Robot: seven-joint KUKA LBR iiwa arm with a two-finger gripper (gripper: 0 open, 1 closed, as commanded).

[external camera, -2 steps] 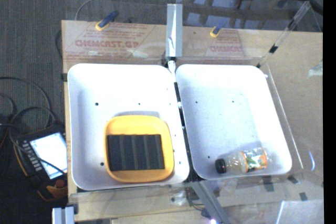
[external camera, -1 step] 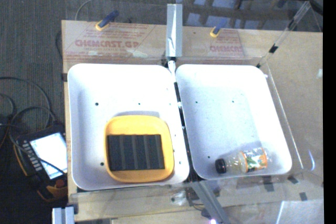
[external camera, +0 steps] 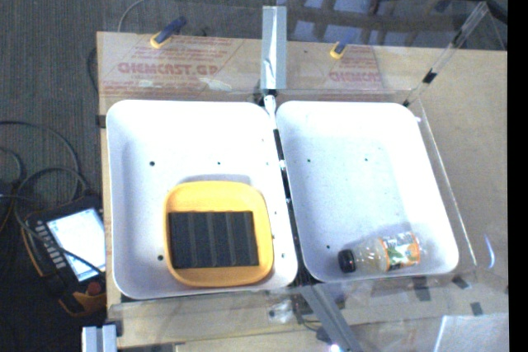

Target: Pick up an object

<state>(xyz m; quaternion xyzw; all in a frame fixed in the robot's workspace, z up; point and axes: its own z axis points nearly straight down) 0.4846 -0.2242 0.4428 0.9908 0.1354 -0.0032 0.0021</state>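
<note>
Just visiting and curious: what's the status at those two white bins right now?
Yellow tray flat in left bin. Bottle on its side, right bin, near front wall. Nothing on top of either.

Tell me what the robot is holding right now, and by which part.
Nothing is held: the yellow tray lies in the left bin, the bottle in the right bin.

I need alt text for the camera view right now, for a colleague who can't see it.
Two shallow white bins sit side by side on a bench, seen from above. The left bin holds a yellow tray with a dark ribbed inset near its front; the right bin holds a small clear bottle with a black cap lying on its side near the front.
</note>
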